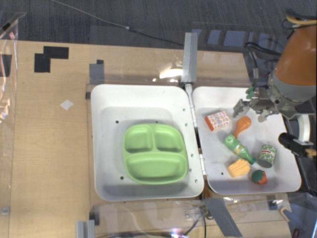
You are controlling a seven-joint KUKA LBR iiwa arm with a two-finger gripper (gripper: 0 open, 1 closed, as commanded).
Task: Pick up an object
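A: Item one, gripper (253,108). What is it doing?

B: Hanging over the far part of the right bin (292,182), fingers spreading apart, nothing between them.

A: Item two, nearest object?

B: Carrot (242,126), lying just on the near side of the fingers, a little to the left. Its long axis is slanting from far-right to near-left, orange end toward the gripper.

A: Further out?

B: Red box (218,120) sitting left of the carrot. Green bottle (238,149) lying nearer, pointing near-right. Then corn (238,168), can (267,155) and strawberry (259,177) sitting along the near edge.

A: And the left bin (106,133)?

B: Holding a green tray (155,153), well apart from the gripper.

A: Judgement?

B: The carrot is looking the likeliest pick, needing a short drop toward the near side.
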